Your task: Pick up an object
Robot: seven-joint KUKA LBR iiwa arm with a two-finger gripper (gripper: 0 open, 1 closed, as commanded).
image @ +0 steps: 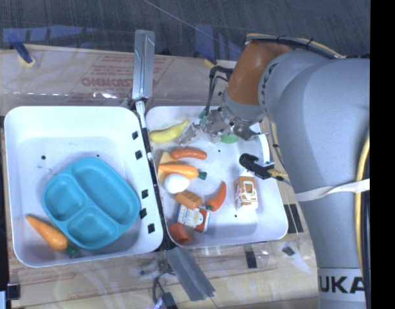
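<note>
In the right bin (pixel 275 221) lie several toy foods: a yellow banana (pixel 168 134), a red sausage (pixel 189 153), a carrot (pixel 178 170), a white egg (pixel 177 183), a red chili (pixel 217 196) and an orange-and-white can (pixel 246 192). My gripper (pixel 206 125) hangs low over the bin's far end, just right of the banana's tip. A small green item (pixel 230 138) peeks out from under the wrist. Nothing shows in the gripper's grasp.
The left bin (pixel 30 124) holds a blue divided plate (pixel 91 201) and a carrot (pixel 47 232) at its near left corner. A small carton (pixel 194 218) and a red piece (pixel 178 232) lie near the right bin's front wall. My arm covers the bench's right side.
</note>
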